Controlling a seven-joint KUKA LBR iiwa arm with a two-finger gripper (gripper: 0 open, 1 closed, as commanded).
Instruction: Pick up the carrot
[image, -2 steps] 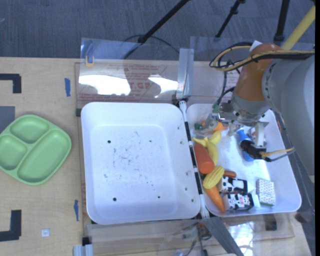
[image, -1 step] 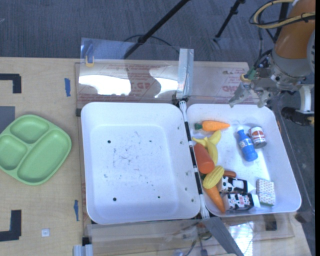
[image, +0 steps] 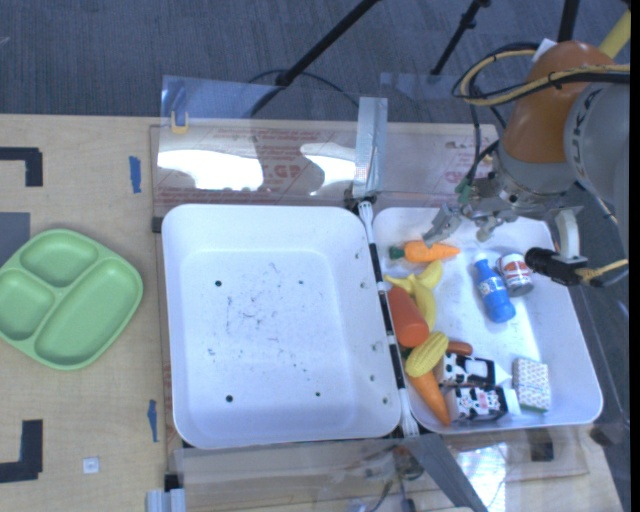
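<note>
Camera view, catalogue from the tool outward.

1. gripper (image: 465, 228): fingers apart with nothing between them; poised over the far-left part of the right bin (image: 585, 340).
2. carrot (image: 434, 253): just below and to the left of the gripper, apparently not touched; lies across the bin, green top pointing away from the tool; smooth orange taper, glossy like plastic. Judged step: the final approach. To do it well, shift slightly towards the carrot's thick middle, set the jaws across its narrow width, descend until they straddle it, then close; a round, slick body may roll or squirt out if caught near the tip.
3. banana (image: 428, 286): directly beyond the carrot from the gripper, close enough to be nudged; yellow, curved.
4. blue bottle (image: 492, 292) and red-and-white can (image: 515, 272): below the tool, a little apart from it; both small cylinders.
5. red-orange cylinder (image: 408, 318); yellow corn (image: 425, 351); a second orange tapered piece (image: 429, 394), possibly another carrot: progressively farther.
6. cow-patterned carton (image: 470, 386); pale checked block (image: 532, 384): farthest within this bin.
7. left bin (image: 265, 225), white, scuffed; green divided plate (image: 65, 297) beyond it: remotest from the tool.
</note>
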